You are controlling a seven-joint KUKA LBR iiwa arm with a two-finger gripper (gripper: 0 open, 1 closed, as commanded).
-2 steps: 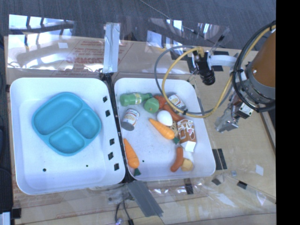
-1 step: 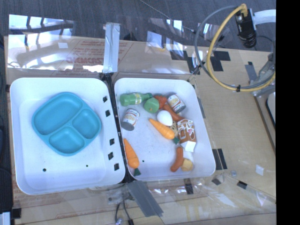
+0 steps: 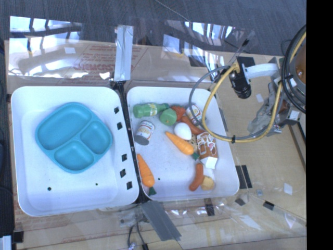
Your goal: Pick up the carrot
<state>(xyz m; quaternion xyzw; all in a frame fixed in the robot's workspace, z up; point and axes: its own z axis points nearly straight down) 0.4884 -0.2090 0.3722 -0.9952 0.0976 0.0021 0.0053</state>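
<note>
Two carrots lie in the right bin [image 3: 229, 178]. One carrot [image 3: 179, 142] is orange and slanted in the middle of the bin, just below a white egg [image 3: 182, 130]. The other carrot [image 3: 145, 173] lies against the bin's left wall near the front, with its green top pointing to the front. My gripper [image 3: 264, 114] is a grey shape to the right of the bin, beyond its right wall and over the bench, well apart from both carrots. Yellow and grey cables loop from it over the bin's right side.
Packed around the middle carrot are green vegetables [image 3: 167, 116], two small cans [image 3: 144, 132], a printed carton [image 3: 206, 145], a white cube [image 3: 210, 162] and a sausage [image 3: 196, 177]. The left bin [image 3: 31, 191] holds a blue divided plate [image 3: 74, 136].
</note>
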